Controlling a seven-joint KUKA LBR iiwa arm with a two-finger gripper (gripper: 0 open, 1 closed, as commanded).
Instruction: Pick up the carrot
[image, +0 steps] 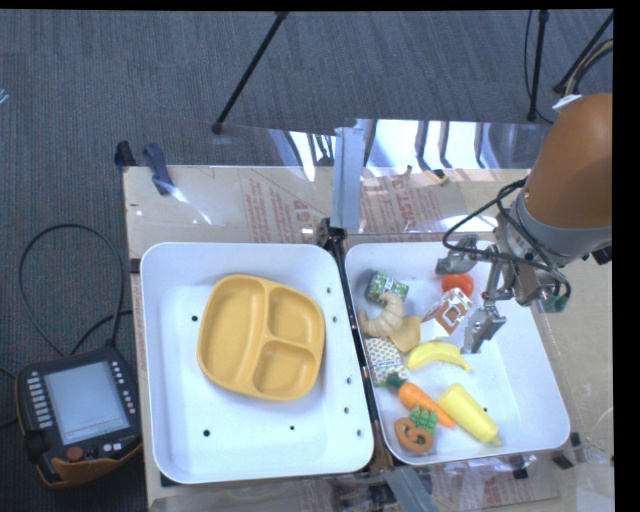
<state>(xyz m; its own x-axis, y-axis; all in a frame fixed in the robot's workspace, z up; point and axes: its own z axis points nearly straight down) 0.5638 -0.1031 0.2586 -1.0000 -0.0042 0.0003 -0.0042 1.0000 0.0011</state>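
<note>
Where the arm (570, 175) reaches in from the right, we see the claw (483, 330) hanging over the right bin (545, 370), its dark fingers pointing down and to the left; they seem to stand close together with nothing between them, though we cannot tell for certain how far apart they are. Just beside its tip lies a banana (437, 354), and just above that a small orange and white carton (453, 310). A red tomato (457, 284) sits near the wrist, by the upper part of the bin.

Further left we find a tan croissant-shaped piece (391, 322), a small green carton (384, 288) above it, and a patterned item (381, 356) below, near the bin's left wall. The carrot (422, 400), orange with a green top, lies aslant in the lower part of the right bin, well apart from the claw. A yellow corn cob (468, 412) lies just to its right, and an orange pumpkin-like piece (413, 433) touches it from below.

The left bin (170, 400) bears a yellow divided plate (262, 336). At the far left, off the tabletop (250, 205), rests a teach pendant (80, 410) with its cable.
</note>
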